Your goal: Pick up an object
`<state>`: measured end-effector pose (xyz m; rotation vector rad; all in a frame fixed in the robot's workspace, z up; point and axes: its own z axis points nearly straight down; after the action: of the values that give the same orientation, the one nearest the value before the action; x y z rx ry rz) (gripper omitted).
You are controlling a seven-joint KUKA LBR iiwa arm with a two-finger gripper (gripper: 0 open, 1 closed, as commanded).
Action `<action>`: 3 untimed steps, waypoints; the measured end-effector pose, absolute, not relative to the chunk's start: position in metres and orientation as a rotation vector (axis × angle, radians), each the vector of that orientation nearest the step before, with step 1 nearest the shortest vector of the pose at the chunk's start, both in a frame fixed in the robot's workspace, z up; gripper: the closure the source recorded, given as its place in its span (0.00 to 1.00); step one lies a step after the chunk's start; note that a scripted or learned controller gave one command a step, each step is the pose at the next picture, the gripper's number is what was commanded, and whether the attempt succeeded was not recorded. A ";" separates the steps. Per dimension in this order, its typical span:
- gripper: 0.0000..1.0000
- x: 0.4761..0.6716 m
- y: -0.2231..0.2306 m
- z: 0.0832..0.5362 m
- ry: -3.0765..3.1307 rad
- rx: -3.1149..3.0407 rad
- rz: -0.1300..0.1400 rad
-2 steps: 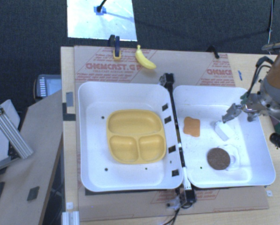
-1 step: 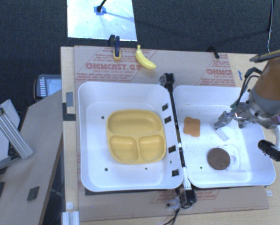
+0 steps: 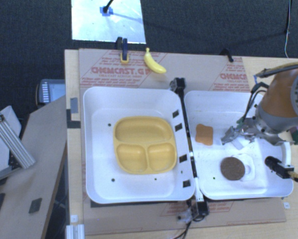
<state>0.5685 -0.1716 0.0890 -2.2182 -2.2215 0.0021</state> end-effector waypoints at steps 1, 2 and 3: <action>1.00 0.570 -0.173 0.103 -2.225 -2.222 -0.002; 1.00 0.564 -0.168 0.160 -2.229 -2.222 -0.005; 1.00 0.556 -0.172 0.214 -2.229 -2.223 -0.005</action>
<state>0.5556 -0.1722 0.2137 -2.2232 -2.2290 -0.0052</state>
